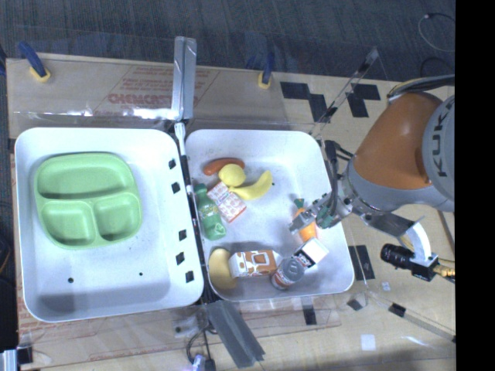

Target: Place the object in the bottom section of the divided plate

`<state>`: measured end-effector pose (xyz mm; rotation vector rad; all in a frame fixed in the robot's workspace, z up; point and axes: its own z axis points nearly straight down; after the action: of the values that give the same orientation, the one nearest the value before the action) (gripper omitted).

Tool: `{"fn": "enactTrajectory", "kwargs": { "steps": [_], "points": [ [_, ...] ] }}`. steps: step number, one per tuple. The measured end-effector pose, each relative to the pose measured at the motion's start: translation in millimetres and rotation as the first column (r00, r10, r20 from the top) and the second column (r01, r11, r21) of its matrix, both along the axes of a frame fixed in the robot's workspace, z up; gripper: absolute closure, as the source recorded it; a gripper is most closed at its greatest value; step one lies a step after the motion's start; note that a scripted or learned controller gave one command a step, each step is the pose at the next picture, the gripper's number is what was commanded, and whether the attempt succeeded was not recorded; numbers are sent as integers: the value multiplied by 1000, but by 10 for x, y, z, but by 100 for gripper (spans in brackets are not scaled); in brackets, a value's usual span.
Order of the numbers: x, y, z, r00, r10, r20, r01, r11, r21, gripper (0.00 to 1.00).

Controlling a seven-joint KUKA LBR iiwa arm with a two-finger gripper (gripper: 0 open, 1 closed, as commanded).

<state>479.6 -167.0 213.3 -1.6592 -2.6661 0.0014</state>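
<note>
A green divided plate lies in the left bin, with one wide section on its far side and two smaller sections on its near side. My gripper is low over the right side of the right bin. It sits right above a small orange object and partly hides it. A white box and a can lie just in front of the orange object.
The right bin also holds a red sausage, a lemon, a banana, a green bottle, a small printed carton, a yellow round item and an orange-and-white box. The arm's orange band looms over the bin's right wall.
</note>
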Motion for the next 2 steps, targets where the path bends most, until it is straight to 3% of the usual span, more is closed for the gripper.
{"fn": "enactTrajectory", "kwargs": {
  "steps": [1,2],
  "points": [
    [561,594,35,1000,-10,0,10,1000,0,100],
    [1201,1310,-172,974,226,1,-226,974,0,100]
  ]
}}
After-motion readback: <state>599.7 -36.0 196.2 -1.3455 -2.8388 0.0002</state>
